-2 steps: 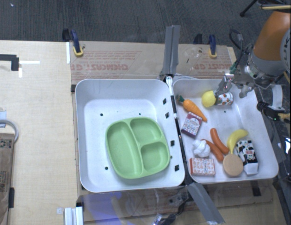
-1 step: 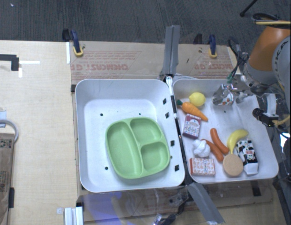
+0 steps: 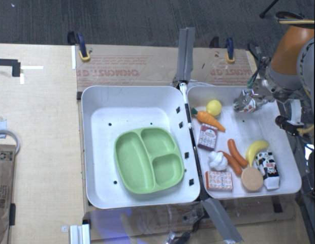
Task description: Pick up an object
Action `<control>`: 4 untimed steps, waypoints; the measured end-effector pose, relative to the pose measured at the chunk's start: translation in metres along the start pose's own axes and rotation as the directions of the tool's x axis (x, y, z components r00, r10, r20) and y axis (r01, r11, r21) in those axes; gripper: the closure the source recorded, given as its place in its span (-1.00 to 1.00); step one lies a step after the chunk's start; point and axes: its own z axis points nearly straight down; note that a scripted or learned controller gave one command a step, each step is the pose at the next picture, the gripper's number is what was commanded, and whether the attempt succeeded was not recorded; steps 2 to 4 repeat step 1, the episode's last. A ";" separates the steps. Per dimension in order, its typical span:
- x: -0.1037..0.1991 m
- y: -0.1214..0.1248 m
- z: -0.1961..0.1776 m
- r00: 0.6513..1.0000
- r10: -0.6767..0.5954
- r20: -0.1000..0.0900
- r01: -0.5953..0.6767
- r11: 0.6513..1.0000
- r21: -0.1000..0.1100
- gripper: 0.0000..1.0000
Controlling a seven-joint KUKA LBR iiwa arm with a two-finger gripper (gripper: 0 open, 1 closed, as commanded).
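The silvery two-finger pincer [image 3: 247, 102] hangs over the right white bin [image 3: 292, 159], its opening impossible to judge, with the round yellow plastic lemon [image 3: 214, 107] just to its left, so it should centre squarely above that before dropping.
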 end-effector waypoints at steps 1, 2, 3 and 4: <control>0.049 -0.055 -0.123 0.999 0.041 -0.003 -0.041 0.999 0.008 1.00; 0.049 -0.055 -0.123 0.999 0.041 -0.003 -0.041 0.999 0.008 1.00; 0.049 -0.055 -0.123 0.999 0.041 -0.003 -0.041 0.999 0.008 1.00; 0.049 -0.055 -0.123 0.999 0.041 -0.003 -0.041 0.999 0.008 1.00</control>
